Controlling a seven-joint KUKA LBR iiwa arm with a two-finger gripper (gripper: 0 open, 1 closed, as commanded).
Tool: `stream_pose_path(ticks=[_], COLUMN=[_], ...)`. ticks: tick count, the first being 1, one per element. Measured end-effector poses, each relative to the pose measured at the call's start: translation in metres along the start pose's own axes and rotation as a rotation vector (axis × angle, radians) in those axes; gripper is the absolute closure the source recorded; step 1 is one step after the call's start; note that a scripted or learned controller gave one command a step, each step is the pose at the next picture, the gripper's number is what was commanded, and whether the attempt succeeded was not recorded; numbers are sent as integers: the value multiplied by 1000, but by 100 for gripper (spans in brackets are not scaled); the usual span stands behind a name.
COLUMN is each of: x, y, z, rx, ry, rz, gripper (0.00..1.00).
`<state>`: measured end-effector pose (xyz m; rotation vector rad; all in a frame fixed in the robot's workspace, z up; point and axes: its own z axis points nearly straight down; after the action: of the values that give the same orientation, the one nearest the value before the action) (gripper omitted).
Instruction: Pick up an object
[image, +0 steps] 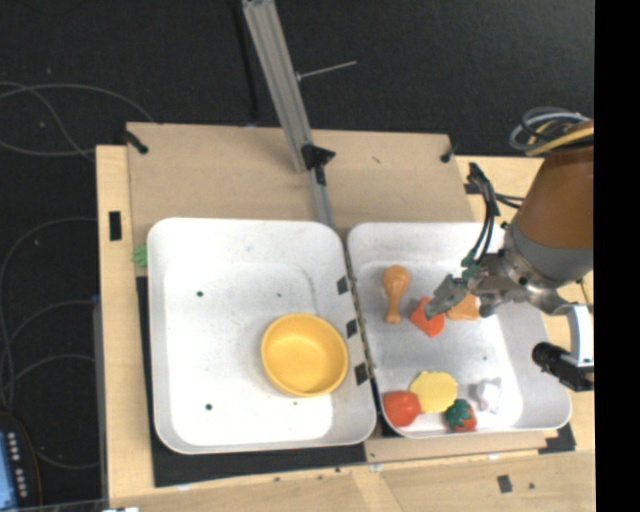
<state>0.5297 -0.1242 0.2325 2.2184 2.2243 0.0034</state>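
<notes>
My gripper (438, 306) reaches in from the right over the middle of the right bin (520, 400). Its tip is right at a small red piece (429, 322), with an orange piece (464, 311) just behind it, partly hidden by the wrist. I cannot see whether the red piece is gripped or merely touched. An orange drumstick-shaped toy (396, 291) lies a little to the left of the gripper. Near the bin's front edge sit a red round toy (402, 407), a yellow lumpy toy (434, 390), a small green and red toy (460, 416) and a pale little object (487, 392).
A yellow bowl (304, 354) stands in the left bin (200, 270), near its front right. A metal pole (285, 90) slants down to the divide between the bins. Black clamps sit along that divide. A black fixture (560, 362) juts in at the right bin's right side.
</notes>
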Motion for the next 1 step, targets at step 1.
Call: stream_pose_path(ticks=[1], x=[0], y=[0], z=[0], rx=[0], ry=[0], rz=[2], gripper=[0])
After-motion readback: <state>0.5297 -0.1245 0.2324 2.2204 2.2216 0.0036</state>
